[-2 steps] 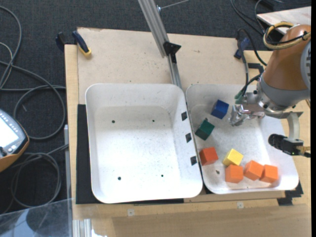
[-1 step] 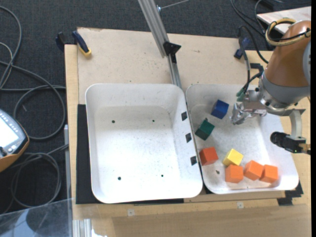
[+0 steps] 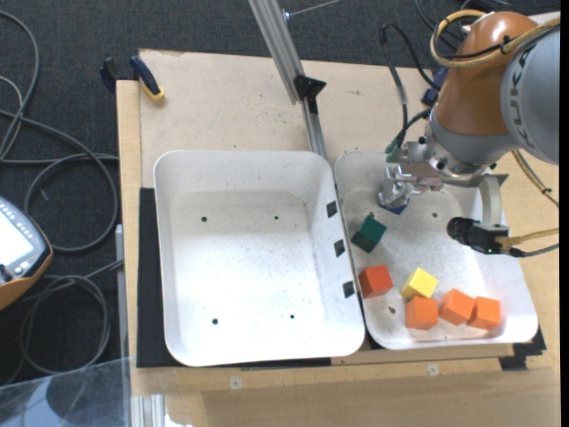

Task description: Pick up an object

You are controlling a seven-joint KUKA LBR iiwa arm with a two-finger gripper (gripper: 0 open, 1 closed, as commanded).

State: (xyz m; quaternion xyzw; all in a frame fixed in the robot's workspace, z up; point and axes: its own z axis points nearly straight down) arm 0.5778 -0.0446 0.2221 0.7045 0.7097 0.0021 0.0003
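Gripper: low in the upper part of the right bin, at right centre of the frame; fingers closed around something small and dark blue, apparently held, though identity too small to tell.
Green block: just below and left of the gripper, apart from it, tilted.
Other blocks: red block, yellow block and three orange blocks along the lower edge of the right bin.
Left bin: centre of the frame, nothing to take there.
Step in hand: probably lifting after a grasp.
Advice: rise straight and slowly, keep clear of the green block, check the grip before moving sideways.
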